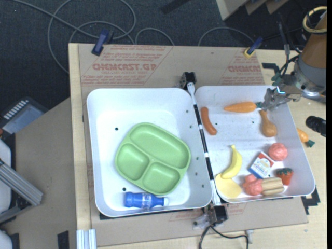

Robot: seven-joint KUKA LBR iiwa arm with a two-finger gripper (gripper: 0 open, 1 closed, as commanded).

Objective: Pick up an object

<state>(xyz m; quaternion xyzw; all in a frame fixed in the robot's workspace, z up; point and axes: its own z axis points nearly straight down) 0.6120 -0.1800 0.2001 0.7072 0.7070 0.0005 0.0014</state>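
Claw (271, 98) sits low at the far edge of the right bin (306, 188), arm coming in from the right. The toy carrot (240, 107) is the closest candidate: it lies just to the claw's left, long axis roughly parallel to the bin's far wall, leafy end pointing at the claw and apparently touching or nearly touching the tip. The toy drumstick (267, 124) lies just toward the camera from the claw, narrow end up toward it, fat end pointing away.

Claw state: can't tell, the tip is small and blurred against the bin wall. Nothing visibly gripped.

Judgement: if the carrot is the target, the claw needs a short shift left along the carrot's axis to get over its body, closing across the short width. Risk is nudging it away by the stem end.

Other right-bin items (banana (232, 163), sausage (208, 121)) are well apart. The left bin (98, 105) holds a green divided plate (152, 157) and a blue bottle (143, 200).
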